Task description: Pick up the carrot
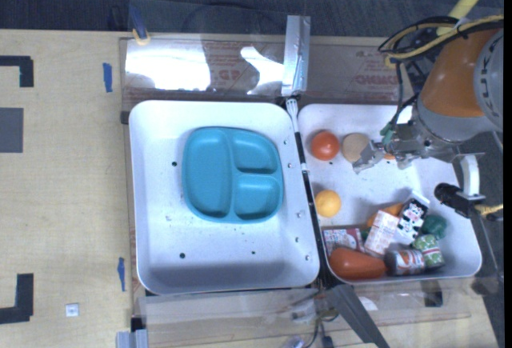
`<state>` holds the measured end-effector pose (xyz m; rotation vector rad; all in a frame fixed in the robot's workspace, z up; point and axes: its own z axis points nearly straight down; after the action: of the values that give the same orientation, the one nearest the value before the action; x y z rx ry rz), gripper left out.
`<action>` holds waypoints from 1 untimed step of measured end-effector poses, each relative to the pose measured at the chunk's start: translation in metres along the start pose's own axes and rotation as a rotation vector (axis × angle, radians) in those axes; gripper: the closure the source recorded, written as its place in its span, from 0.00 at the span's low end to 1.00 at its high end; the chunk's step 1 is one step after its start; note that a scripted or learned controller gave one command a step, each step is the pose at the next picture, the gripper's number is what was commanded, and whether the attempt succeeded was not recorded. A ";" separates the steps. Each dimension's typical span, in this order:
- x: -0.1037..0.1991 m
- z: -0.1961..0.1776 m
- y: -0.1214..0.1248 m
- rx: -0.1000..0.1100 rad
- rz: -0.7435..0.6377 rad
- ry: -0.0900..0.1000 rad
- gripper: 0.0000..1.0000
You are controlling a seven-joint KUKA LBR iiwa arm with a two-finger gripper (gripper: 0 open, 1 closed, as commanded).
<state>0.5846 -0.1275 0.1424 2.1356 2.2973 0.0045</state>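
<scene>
The carrot (358, 262) is a stubby orange-red piece lying flat along the front wall of the right bin (468, 202), with its right end against a small can (410, 260). My gripper (382, 158) hangs over the back half of that bin, well behind the carrot. It is open with nothing between its fingers. Its left finger (362, 160) stands right beside a beige round thing (354, 146).
A red tomato (324, 145) and an orange ball (327, 203) lie on the right bin's left side. Cartons (384, 230), a cow-print box (413, 215) and green pieces (433, 226) crowd just behind the carrot. The left bin (152, 202) holds a blue divided plate (233, 174).
</scene>
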 end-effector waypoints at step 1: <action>-0.053 -0.047 0.080 0.000 -0.078 -0.001 0.00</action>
<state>0.6679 -0.1745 0.1904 2.0442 2.3778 0.0030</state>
